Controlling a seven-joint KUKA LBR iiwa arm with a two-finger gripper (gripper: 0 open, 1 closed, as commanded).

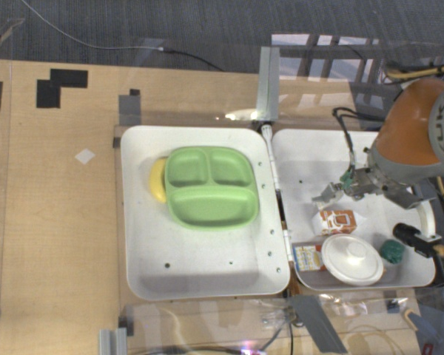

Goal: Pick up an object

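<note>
A divided plate (209, 187) lies in the left bin (200, 272). In the right bin (311, 154), a packet (336, 220) lies just behind a bowl (352, 259).

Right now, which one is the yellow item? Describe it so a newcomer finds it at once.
Go to the left white bin. A green divided plate lies in its upper half; the yellow object peeks out from under that plate's left edge. It is the one yellow thing there, mostly hidden, possibly a banana.

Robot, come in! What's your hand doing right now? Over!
Hand low over the right bin, nothing seen in it. Small orange packet just below it, white bowl next. Green divided plate in the left bin. Over.
</note>
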